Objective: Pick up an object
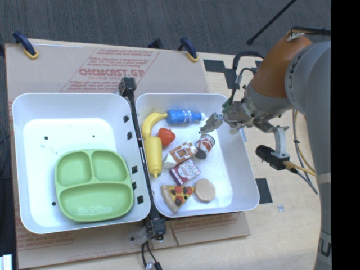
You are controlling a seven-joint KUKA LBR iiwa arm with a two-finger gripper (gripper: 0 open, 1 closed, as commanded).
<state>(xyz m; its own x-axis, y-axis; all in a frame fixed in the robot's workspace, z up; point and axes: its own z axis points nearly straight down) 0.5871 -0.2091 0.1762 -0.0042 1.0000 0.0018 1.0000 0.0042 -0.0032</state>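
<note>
Small red-and-white can (206, 144) lying unlifted at three o'clock in right white bin (242, 167); hovering just above, claw (212, 123), grip impossible to tell.

I see two bins side by side: a plate (94, 184) in the left bin (34, 108), and in the right bin (239, 176) a banana (151, 121), bottle (183, 116), can (205, 145) and pizza (176, 195), with the gripper (210, 124) above the can.

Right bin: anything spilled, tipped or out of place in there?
Nothing stands out. The toy food in the right bin, such as the banana, blue bottle and pizza slice, lies loose inside the walls.
</note>
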